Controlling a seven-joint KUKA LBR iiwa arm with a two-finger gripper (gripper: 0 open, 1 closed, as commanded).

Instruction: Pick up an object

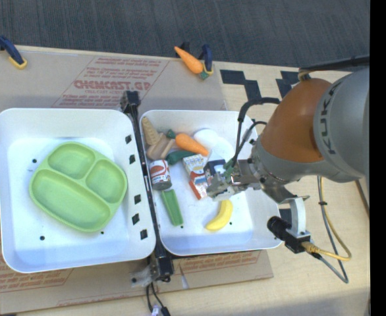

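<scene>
Carton, orange and white, lies near the middle of the right bin, touching or just under the gripper. Likely target, judging by position. Jaw state: cannot tell, tips lost in clutter. Nothing seen lifted; pick not yet done. Near it: carrot, can, green stick, banana. Left bin holds a green tray. Left to do: close, lift clear.

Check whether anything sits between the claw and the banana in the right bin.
Nothing visible does. The banana lies just below the claw on bare bin floor; the small carton sits to the claw's left, off that path.
</scene>
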